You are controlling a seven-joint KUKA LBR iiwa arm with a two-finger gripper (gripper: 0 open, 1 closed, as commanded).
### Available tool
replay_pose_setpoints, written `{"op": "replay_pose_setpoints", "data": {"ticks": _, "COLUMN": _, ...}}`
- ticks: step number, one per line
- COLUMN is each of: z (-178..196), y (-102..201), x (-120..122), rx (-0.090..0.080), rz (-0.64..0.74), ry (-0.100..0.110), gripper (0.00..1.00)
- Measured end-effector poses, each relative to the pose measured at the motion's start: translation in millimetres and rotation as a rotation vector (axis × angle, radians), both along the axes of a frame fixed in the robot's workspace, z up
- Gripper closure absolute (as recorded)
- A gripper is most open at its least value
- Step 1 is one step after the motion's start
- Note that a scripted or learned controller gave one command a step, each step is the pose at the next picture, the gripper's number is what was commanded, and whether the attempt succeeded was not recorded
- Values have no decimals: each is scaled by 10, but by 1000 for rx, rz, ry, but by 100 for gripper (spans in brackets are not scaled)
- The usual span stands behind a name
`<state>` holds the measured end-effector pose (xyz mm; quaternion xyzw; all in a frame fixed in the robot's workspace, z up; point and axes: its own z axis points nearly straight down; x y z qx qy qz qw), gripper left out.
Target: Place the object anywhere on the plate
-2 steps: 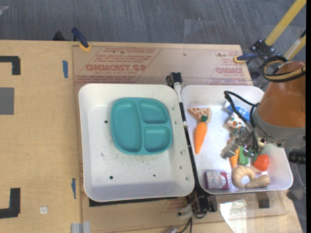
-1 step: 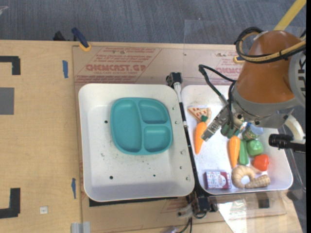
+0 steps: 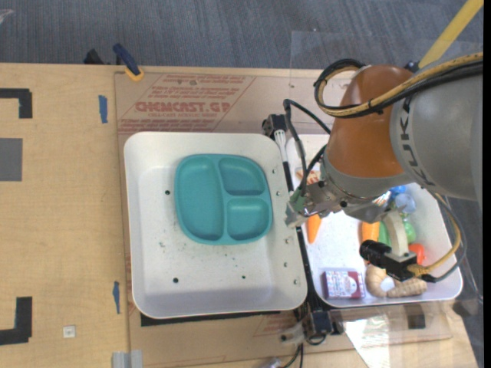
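**Operator A:** Which step are we in?

**Operator B:** We judge it to be the pick-up or early carry. The gripper (image 3: 307,208) sits at the left edge of the right bin (image 3: 449,282), just beside the wall shared with the left bin (image 3: 146,282). An orange, carrot-like object (image 3: 312,227) hangs directly below it and appears to touch it.

**Operator A:** Is the object held?

**Operator B:** We cannot tell. The orange wrist band (image 3: 368,129) and the arm body cover most of the tool, so its state and any grip on the carrot-like object are unconfirmed.

**Operator A:** Where is the target?

**Operator B:** The teal divided plate (image 3: 222,198) lies in the left bin, toward its upper middle, with three compartments and nothing on it. It is near the gripper, across the shared wall.

**Operator A:** What does the next move call for?

**Operator B:** If the grip holds, we expect a lift clear of the wall, a short traverse left, then release over any compartment. If not, we re-grasp. Other items (image 3: 399,228) remain in the right bin, including a maroon packet (image 3: 343,284).
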<state>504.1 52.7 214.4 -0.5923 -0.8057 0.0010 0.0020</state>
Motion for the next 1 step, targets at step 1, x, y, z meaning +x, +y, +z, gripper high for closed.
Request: {"op": "replay_pose_setpoints", "data": {"ticks": 1, "z": 5, "y": -7, "x": 3, "rx": -1, "rz": -1, "ry": -1, "gripper": 0}}
